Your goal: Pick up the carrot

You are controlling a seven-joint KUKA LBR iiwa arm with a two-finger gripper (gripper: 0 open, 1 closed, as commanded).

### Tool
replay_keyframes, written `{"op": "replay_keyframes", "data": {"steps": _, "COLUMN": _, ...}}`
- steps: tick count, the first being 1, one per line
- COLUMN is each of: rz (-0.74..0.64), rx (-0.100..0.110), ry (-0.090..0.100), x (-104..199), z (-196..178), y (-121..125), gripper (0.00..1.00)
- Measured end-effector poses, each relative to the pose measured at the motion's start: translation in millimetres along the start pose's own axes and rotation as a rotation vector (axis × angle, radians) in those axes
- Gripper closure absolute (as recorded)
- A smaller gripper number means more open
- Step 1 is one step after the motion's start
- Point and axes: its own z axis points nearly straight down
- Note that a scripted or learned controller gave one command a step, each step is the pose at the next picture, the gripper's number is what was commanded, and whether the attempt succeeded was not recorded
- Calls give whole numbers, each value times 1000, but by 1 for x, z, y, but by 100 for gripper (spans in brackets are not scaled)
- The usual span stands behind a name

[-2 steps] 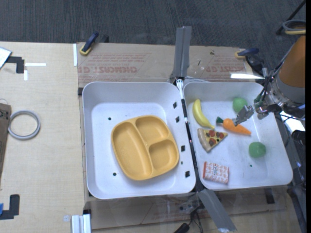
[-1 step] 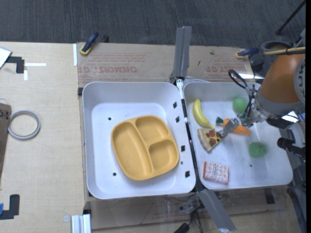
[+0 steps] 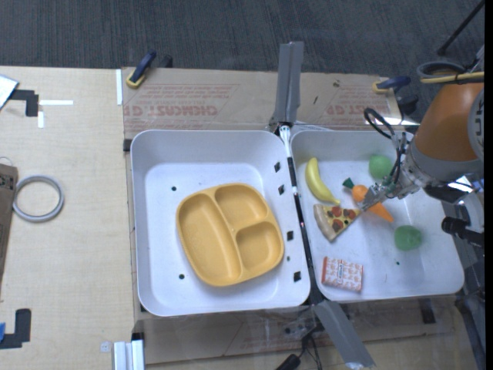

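The carrot (image 3: 360, 193) is orange with a small green top and lies on the floor of the right bin (image 3: 431, 282), pointing down to the right. My gripper (image 3: 375, 198) reaches in from the right and sits low right over the carrot's middle, hiding part of it. The carrot's orange tip (image 3: 384, 213) shows past the gripper. The arm's orange band (image 3: 451, 118) is above the bin's right side.
Left of the carrot are a banana (image 3: 318, 180) and a pizza slice (image 3: 337, 220). One green round piece (image 3: 379, 165) lies behind the gripper, another (image 3: 408, 237) in front. A red and white packet (image 3: 342, 274) is near the front. A yellow divided plate (image 3: 229, 233) lies in the left bin (image 3: 154, 153).
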Motion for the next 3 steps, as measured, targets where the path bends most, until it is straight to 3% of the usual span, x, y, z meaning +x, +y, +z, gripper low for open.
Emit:
{"op": "replay_keyframes", "data": {"steps": 1, "rz": -1, "rx": 0, "ry": 0, "x": 0, "z": 0, "y": 0, "gripper": 0}}
{"op": "replay_keyframes", "data": {"steps": 2, "rz": 2, "rx": -1, "ry": -1, "x": -1, "z": -9, "y": 1, "gripper": 100}}
{"op": "replay_keyframes", "data": {"steps": 3, "rz": -87, "rx": 4, "ry": 1, "x": 109, "z": -89, "y": 6, "gripper": 100}}
